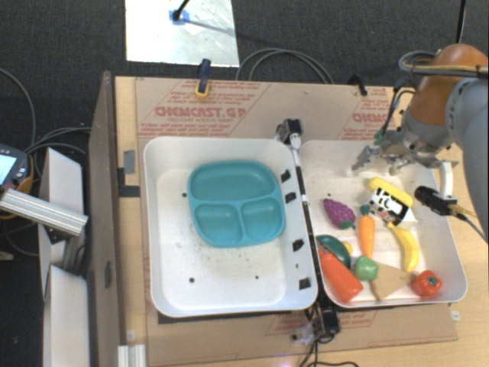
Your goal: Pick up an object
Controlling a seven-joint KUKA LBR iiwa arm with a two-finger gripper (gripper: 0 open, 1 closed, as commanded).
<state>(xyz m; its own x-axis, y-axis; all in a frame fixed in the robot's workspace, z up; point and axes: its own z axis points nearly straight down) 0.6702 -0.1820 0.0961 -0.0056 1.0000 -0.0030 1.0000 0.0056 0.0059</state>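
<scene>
My gripper point(380, 157) hangs over the far part of the right bin point(455, 260), reaching in from the right. Its fingers are spread and hold nothing. Just in front of it lies a black-and-white cow toy on a yellow piece point(390, 199). Left of that is a purple grape bunch point(340, 212). An orange carrot point(367, 235) and a yellow banana point(406, 247) lie nearer the front. A red-orange pepper point(340, 275), a green piece point(367, 267), a teal piece point(332, 245), a beige wedge point(390, 282) and a red tomato point(426, 283) crowd the front edge.
The left bin point(172, 281) holds a teal divided plate point(235, 203). A black-clipped divider point(299, 205) separates the two bins. The bare floor of the right bin lies around the gripper, at the far left corner.
</scene>
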